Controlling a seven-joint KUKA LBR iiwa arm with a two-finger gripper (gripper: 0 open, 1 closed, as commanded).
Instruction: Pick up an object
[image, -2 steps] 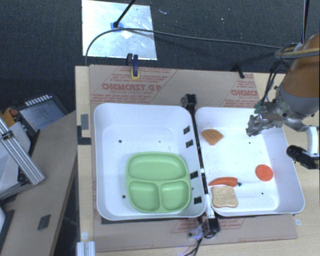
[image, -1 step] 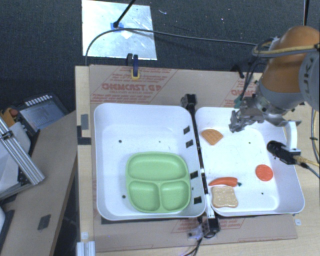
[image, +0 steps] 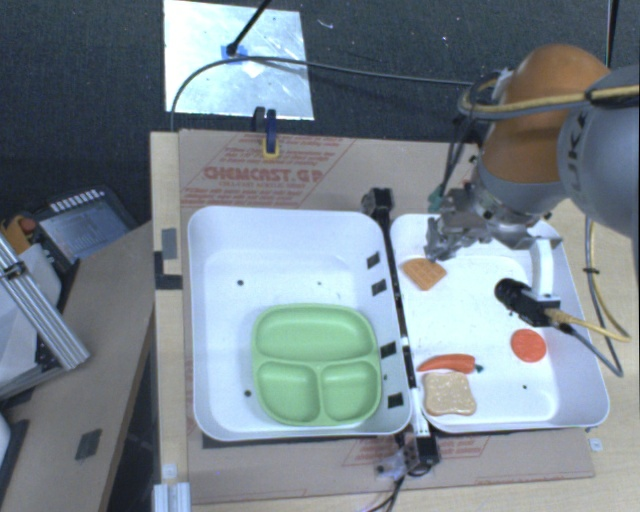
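My gripper (image: 438, 246) hangs low over the back left of the right bin (image: 580, 400). Just below and left of it lies a small orange-tan cracker (image: 423, 272) on the bin floor; whether the two touch I cannot tell. Toward the front of the same bin a red sausage (image: 447, 363) lies above a slice of toast (image: 449, 395). An orange-red round slice (image: 529, 345) rests at the right side of that bin.
The left bin (image: 215, 260) holds a green divided plate (image: 315, 362) in its front half. A black divider with clips (image: 390, 300) runs between the bins. The grey arm with its orange band (image: 545, 95) looms over the right bin's back.
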